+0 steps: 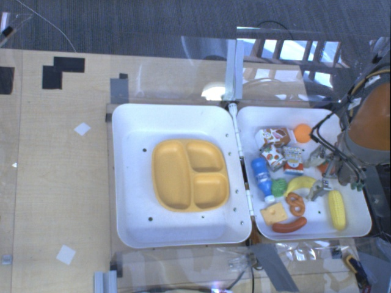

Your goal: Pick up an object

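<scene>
toy food fills the right bin (365, 224), while the left bin (128, 163) holds a yellow divided tray (189, 174). the arm reaches in from the right, and its tool (322, 174) hangs low over the right bin, just above the banana (300, 183) and beside the pretzel (296, 204); whether it is open or closed cannot be told from this slant. around it lie a blue bottle (262, 177), a green piece (279, 187), a cheese wedge (274, 213), a sausage (289, 226), a corn cob (336, 209), an orange (302, 132) and small cartons (294, 159). nothing is seen held. both bins sit on the wooden desk (55, 176).
</scene>
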{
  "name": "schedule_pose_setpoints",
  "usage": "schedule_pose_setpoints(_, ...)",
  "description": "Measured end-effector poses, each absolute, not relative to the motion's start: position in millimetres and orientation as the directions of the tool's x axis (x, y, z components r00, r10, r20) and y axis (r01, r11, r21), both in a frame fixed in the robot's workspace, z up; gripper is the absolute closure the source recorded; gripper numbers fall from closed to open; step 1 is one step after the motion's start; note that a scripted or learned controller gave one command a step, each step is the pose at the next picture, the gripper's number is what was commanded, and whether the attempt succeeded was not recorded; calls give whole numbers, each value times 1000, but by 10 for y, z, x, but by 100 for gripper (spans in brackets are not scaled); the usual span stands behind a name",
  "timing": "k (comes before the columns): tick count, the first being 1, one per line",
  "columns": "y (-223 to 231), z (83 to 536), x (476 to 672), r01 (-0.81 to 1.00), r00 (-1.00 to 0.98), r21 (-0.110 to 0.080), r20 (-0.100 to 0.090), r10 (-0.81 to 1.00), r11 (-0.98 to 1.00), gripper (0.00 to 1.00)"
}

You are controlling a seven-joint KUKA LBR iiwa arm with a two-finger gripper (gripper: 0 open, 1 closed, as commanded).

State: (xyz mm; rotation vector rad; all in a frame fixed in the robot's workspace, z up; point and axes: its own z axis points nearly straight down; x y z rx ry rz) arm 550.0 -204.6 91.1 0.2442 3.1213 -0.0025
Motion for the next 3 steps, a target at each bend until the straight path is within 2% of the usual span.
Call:
schedule_pose_setpoints(1, -1843, 884, 6011, 488, -873, 4, -9, 488, 873, 0)
schedule_pose_setpoints(2, -1842, 1028, 6047, 482, -876, 6, -22, 482, 876, 100)
schedule_pose_setpoints(3, -1834, 1153, 6072, 475, -879, 6, -30, 475, 880, 100)
